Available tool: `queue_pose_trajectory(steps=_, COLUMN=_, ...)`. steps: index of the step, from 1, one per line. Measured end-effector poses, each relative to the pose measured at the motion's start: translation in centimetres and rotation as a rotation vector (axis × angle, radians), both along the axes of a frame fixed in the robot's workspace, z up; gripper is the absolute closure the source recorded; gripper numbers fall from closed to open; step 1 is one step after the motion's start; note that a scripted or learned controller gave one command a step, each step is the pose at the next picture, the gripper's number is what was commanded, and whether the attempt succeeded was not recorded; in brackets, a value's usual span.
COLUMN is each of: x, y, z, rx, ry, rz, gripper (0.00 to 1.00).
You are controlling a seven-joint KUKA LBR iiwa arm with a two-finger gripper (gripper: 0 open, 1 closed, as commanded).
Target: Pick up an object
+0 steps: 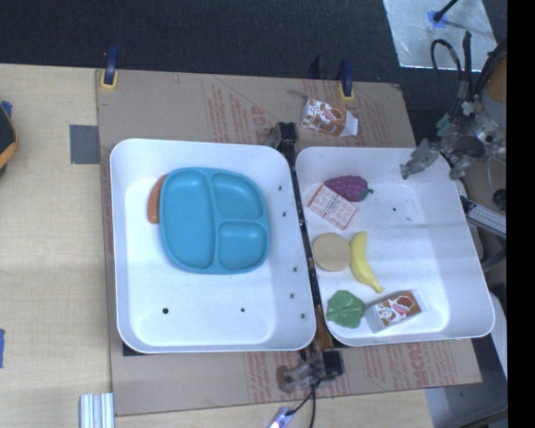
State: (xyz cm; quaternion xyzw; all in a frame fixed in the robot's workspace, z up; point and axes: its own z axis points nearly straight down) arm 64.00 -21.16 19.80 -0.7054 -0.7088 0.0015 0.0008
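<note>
The grey two-finger gripper (421,162) hangs over the far right corner of the right-hand shallow white bin (446,239), with nothing between its fingers as far as the slanted view shows; whether the jaws stand wide or narrow I cannot tell, since the tips are small and dark against the bin wall. The pickable things all lie along that bin's left side, well apart from the gripper: a purple plastic grape cluster (347,187), a small white and red printed packet (332,207) touching it, a round tan biscuit-like disc (332,253), a yellow toy banana (364,262) just beside the disc, a green leafy toy (345,308) and a red and silver snack packet (393,310) touching that. The left-hand white bin (134,266) bears a blue compartment plate (215,220) with an orange object (153,201) half hidden under its left edge. Another small printed packet (329,118) lies on the brown cardboard sheet (205,110) outside both bins. The risk, in my judgement, is crowding (banana against disc, leaf against packet): a descent there may nudge a neighbour or pinch two at once, and the flat packets could slip from a closing grip.
</note>
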Motion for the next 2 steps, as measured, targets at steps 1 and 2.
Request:
queue_pose_trajectory(steps=1, x=-3.9, y=7.3, z=-10.3, rx=0.000, ry=-0.004, rz=0.000, gripper=0.00)
queue_pose_trajectory(steps=2, x=-8.7, y=10.0, z=-10.7, rx=0.001, ry=0.002, rz=0.000, gripper=0.00)
